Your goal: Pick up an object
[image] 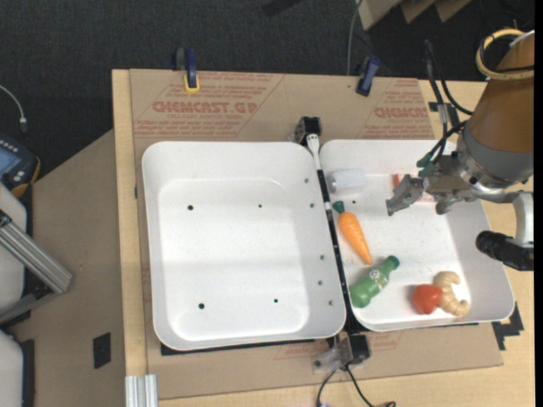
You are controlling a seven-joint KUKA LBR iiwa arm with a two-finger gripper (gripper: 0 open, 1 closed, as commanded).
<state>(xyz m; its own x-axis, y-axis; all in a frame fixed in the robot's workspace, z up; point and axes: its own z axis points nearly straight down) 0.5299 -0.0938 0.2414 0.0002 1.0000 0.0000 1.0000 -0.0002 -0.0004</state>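
a: where's the gripper (417, 195) sitting right now?

b: i have it over the upper part of the right bin (475, 236), above bare white floor. the two fingers look parted and i see nothing between them, so it carries nothing.

a: what's there to pick?

b: all in that right bin. a carrot (355, 236) lies near the divider, pointing down and slightly right. below it a green bottle (373, 281) lies tilted. near the lower right wall sits a red piece (427, 298) touching a pale curved piece (453, 295). a small whitish thing (346, 179) lies near the top left corner, too faint for me to name. the left bin (229, 236) holds no candidates.

a: which one would you take?

b: the carrot, i think. it looks like a light, stiff plastic toy, smooth and likely slippery, and it tapers. i'd close across the thick upper end, fingers square to its long axis, so it doesn't squirt out toward the tip.
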